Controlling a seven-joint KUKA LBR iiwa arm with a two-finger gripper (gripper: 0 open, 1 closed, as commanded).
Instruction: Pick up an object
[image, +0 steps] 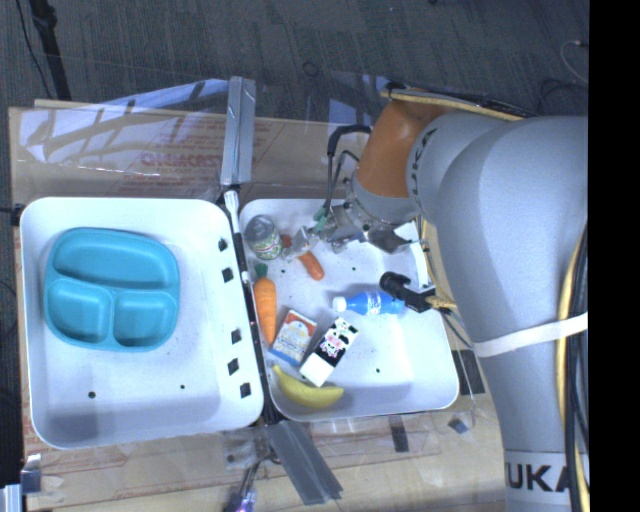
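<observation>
My gripper (322, 230) reaches down into the far part of the right bin (425, 385), under the grey arm with its orange band. Just in front of it lies a small orange carrot piece (312, 266), apart from it. A clear round jar (263, 237) stands to its left. Nearer the front lie a long carrot (265, 308), an orange-and-blue juice box (293, 337), a black-and-white milk carton (331, 352), a banana (308, 393) and a blue-and-white bottle (368, 303).
The left bin (60, 400) holds a blue compartment tray (112, 288). A raised divider with black clips (235, 330) separates the two bins. The bulky arm covers the right bin's right side.
</observation>
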